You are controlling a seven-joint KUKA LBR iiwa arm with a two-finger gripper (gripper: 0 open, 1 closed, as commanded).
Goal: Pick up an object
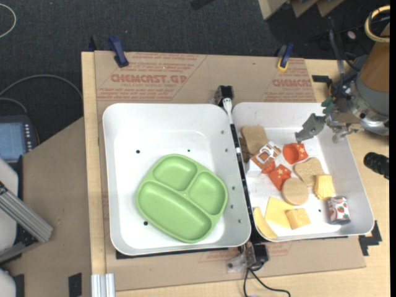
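Pincer (323, 124) over right bin's (365, 193) far right part | spread or pressed together: cannot tell | nearest target, red piece (294, 153), lies just left and nearer | holding nothing visible

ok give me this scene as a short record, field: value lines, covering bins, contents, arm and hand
left bin: holds a green divided plate
right bin: holds a pile of toy food pieces
toy food seen: brown bread slice, red pieces, round tan piece, yellow cheese wedge, small red and white can
arm: reaches in from the right, above the right bin's far right corner
hand: over the right bin near the red pieces, no item seen between its fingers
task state: no object picked up yet
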